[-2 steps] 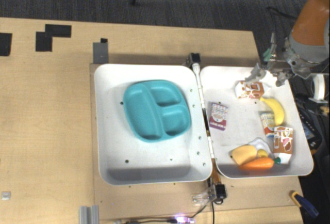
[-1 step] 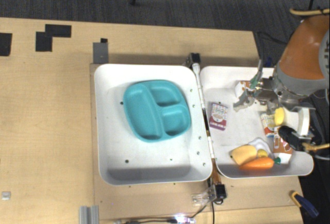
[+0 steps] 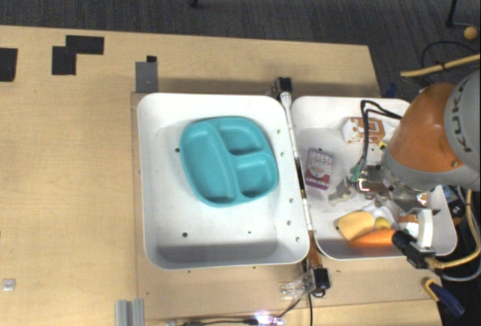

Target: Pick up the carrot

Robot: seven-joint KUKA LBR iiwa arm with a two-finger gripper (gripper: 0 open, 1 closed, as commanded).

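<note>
table: holds two white bins side by side
left bin: has a teal divided plate
right bin: carrot's at its near edge
pincer: over the right bin, can't tell if it's open
carrot: beside a yellow piece; probably light, stiff, smooth, so I'd grab mid-length

carrot: right end hidden under arm | arm: cut off at right edge | small packet: print too small to read

Even, bright overhead light, soft shadows inside the white bins, slight glare on their rims, focus fairly sharp.
</note>
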